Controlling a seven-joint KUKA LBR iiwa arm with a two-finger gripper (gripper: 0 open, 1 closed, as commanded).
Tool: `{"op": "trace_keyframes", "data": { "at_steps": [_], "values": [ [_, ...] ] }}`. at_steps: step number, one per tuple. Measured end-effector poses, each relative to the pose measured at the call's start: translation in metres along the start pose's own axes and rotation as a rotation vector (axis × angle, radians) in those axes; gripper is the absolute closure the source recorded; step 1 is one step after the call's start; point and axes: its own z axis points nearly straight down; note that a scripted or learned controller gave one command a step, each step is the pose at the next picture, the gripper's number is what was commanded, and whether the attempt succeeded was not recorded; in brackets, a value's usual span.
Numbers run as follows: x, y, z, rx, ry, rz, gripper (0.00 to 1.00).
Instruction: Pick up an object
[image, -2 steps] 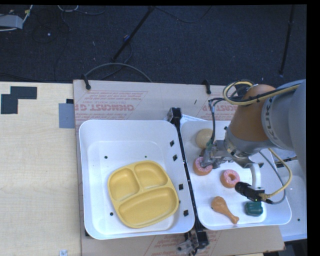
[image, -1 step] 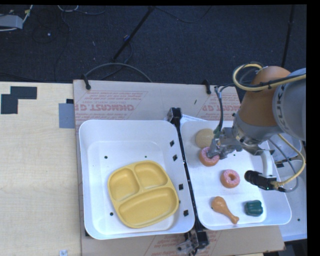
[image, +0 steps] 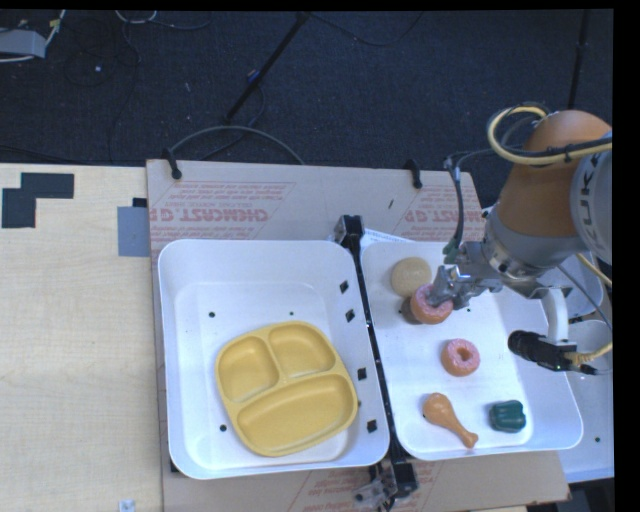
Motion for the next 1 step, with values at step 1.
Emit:
{"op": "trace_keyframes", "data": {
  "at_steps": [1],
  "values": [
    [0.0093,0.0013,-0.0500,-0.001,0.000,-0.001,1.00]
  ]
}}
